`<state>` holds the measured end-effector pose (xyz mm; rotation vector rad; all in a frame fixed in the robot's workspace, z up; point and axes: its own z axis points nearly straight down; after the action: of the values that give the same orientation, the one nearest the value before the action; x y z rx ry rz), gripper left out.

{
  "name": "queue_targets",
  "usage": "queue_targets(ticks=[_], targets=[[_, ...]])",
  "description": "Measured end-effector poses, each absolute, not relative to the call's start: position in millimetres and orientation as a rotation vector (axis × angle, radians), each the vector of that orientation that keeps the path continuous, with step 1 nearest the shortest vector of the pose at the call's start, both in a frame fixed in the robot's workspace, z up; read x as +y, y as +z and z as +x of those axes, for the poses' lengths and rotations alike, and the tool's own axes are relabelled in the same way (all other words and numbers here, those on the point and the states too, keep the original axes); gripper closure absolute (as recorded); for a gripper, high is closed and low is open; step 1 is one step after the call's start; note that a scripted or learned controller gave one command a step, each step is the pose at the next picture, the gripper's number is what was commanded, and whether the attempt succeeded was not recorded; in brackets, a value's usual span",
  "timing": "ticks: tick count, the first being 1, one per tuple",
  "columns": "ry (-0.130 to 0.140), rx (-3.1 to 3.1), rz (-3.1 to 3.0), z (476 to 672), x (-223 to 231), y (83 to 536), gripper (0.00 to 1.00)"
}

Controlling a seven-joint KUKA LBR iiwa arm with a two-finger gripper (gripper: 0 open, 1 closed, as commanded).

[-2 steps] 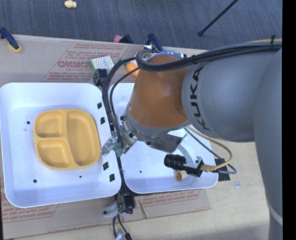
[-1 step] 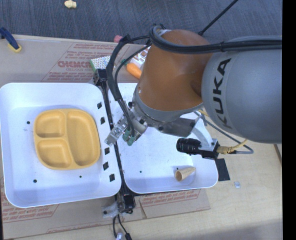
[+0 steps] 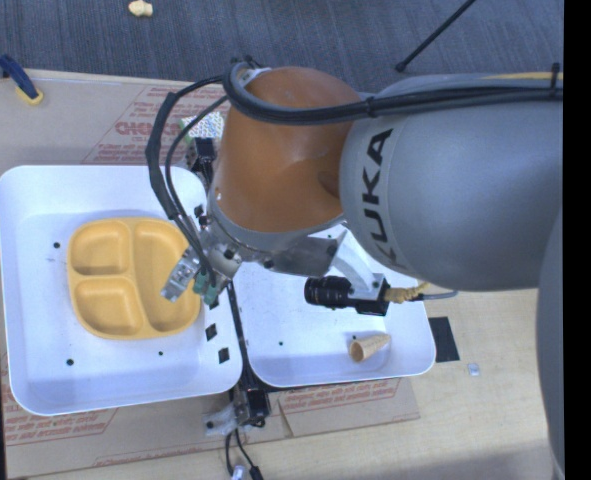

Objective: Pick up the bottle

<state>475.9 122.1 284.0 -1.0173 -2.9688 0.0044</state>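
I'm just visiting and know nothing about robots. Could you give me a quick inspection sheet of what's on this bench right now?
Surface: two white bins side by side, left bin and right bin, on cardboard over a bench.
Job's things: bottle: nothing seen.
Clutter: yellow divided tray lies in the left bin; a small tan cone lies in the right bin.
Gripper: the gripper hangs over the tray's right edge, near the wall between the bins; its finger state is unclear.
Cables: black cables loop around the arm; another runs down between the bins.
Surroundings: grey carpet, a small yellow scrap on it, a blue and yellow clamp at the cardboard's corner.
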Motion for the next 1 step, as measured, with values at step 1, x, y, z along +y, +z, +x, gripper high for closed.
queue_targets(ticks=[1], targets=[[0.007, -2.835, -1.344, 482.8, 166.1, 250.6, 1.00]])
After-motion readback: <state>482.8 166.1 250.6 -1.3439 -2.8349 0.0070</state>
